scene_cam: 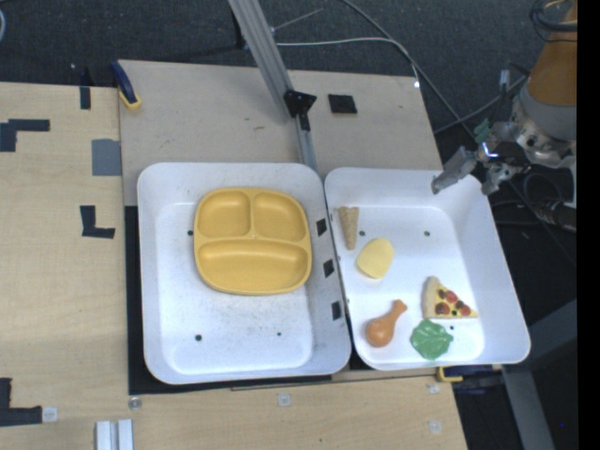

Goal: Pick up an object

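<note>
Five toy foods lie in the right bin (487,251), none of them touching: one cone (349,225) near the bin's left wall, its long axis running up and down the view with the narrow tip toward the near side; one pale yellow round piece (375,258) just below it; one drumstick (384,323) lying on a slant, bone end up and to the right; one green leafy piece (431,339) beside it; and one pizza slice (446,301), its crust edge on the left. The left bin (164,279) holds a single yellow divided plate (252,240) with three compartments. The gripper (466,165) hangs over the right bin's far right corner, clear of every item; whether its jaws are apart or closed cannot be told. Both bins sit on the table (56,251).
</note>
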You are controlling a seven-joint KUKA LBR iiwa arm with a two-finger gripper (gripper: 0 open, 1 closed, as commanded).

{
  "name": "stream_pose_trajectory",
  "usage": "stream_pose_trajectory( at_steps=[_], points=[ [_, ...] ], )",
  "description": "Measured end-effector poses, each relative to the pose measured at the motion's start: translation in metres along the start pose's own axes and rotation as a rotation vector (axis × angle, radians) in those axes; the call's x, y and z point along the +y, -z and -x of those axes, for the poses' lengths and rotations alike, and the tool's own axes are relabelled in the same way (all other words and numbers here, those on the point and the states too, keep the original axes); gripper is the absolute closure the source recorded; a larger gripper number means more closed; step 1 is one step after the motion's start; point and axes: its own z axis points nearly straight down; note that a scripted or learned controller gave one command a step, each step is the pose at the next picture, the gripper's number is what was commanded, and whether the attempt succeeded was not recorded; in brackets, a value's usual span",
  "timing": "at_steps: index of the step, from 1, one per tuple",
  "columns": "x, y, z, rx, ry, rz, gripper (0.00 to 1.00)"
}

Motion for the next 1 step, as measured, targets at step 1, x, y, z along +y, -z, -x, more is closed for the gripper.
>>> stream_pose_trajectory(
  at_steps=[1],
  points=[
    [0.0023,0.0077,-0.0006,-0.003,0.004,0.012,0.0]
  ],
)
